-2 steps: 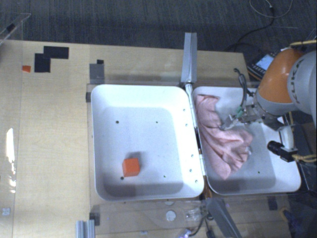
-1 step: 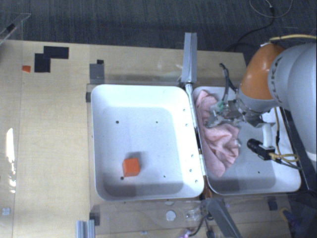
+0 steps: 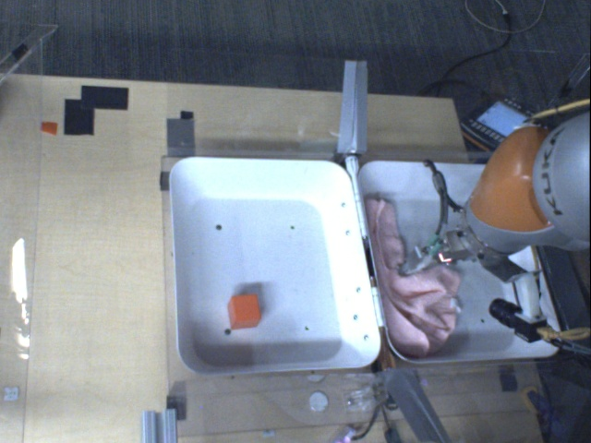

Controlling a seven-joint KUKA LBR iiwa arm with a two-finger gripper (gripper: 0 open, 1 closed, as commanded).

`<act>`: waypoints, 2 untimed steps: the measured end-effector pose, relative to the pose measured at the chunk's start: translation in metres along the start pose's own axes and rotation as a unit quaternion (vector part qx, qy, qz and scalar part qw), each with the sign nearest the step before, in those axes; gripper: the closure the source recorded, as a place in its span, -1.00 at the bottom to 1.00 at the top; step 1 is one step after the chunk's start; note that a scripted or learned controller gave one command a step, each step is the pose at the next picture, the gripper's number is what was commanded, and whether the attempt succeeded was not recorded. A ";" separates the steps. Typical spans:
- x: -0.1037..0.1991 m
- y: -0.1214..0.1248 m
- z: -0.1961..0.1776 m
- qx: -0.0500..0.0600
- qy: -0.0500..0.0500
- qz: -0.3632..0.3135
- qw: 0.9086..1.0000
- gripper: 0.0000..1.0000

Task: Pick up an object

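Pincer down on the pink cloth in the right bin

On the far left of the pale wooden table (image 3: 92, 275) lie a small orange square (image 3: 49, 128) and, just beside it, a black stepped shape (image 3: 90, 107). The left bin (image 3: 277, 183) holds one thing, an orange cube (image 3: 245, 311), sitting in its near left part, well apart from the walls. A grey metal bar (image 3: 354, 109) stands at the far side where the two bins meet.

The right bin (image 3: 480, 335) holds a crumpled pink cloth (image 3: 416, 293), stretched along the bin's left wall from far to near and bunching wider toward the near end. The arm (image 3: 536, 192), grey with its orange band, reaches in from the right, and the pincer (image 3: 434, 253) sits low over the cloth's right edge, touching or just above the fabric. Whether its fingers are wide, narrow or closed on the cloth I cannot tell. A dark cable (image 3: 439, 187) loops above the wrist
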State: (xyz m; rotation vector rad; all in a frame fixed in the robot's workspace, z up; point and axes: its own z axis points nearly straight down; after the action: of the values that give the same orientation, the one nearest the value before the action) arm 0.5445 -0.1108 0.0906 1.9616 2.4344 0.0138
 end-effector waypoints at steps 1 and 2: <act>-0.001 0.004 -0.013 -0.005 -0.002 -0.001 1.000 1.00; 0.023 0.047 -0.095 0.002 0.001 -0.061 0.998 1.00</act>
State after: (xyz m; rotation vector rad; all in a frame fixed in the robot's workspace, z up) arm 0.5842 -0.0782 0.1862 1.8134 2.5525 0.0094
